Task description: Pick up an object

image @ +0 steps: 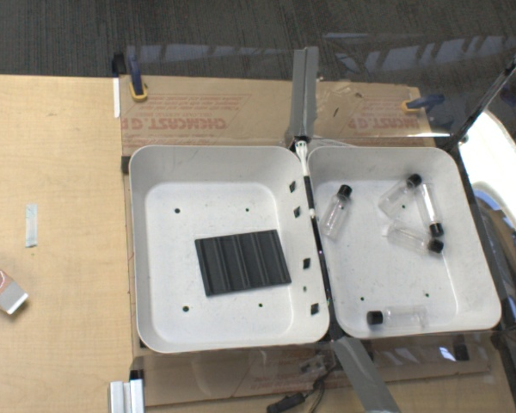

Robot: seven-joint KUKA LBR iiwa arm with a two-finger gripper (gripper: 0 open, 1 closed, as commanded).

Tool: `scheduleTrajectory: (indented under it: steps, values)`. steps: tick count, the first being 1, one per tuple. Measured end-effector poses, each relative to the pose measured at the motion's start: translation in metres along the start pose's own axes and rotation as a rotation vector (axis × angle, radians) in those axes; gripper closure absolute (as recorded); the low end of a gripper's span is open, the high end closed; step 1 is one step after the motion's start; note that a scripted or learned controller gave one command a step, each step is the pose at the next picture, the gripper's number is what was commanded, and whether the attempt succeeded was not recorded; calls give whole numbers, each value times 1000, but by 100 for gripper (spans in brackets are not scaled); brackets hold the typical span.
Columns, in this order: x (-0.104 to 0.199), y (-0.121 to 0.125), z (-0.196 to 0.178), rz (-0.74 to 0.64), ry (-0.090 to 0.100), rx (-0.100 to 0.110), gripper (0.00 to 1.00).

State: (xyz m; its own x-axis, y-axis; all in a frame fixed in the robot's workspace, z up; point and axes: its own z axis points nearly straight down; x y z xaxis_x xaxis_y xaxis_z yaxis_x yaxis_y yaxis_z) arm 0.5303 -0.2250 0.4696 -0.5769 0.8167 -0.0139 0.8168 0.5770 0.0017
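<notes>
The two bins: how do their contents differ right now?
The left bin holds one flat, dark, ribbed rectangular pad; the right bin holds several small clear vials with black caps. The pad lies near its bin's middle; the vials are scattered, one against the near wall. Both bins are shallow, white and side by side.

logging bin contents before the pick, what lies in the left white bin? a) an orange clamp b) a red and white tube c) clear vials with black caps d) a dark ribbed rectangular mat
d: the dark ribbed rectangular mat lies flat on the floor of the left white bin, while the clear plastic vials with black caps lie in the right white bin.
</notes>
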Motion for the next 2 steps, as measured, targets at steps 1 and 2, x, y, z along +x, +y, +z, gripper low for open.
scheduleTrajectory:
  steps: [1, 2]
  values:
    - [-2, 1, -8, -1, -1, 0, 100]
    - [-1, 1, -8, -1, -1, 0, 0]
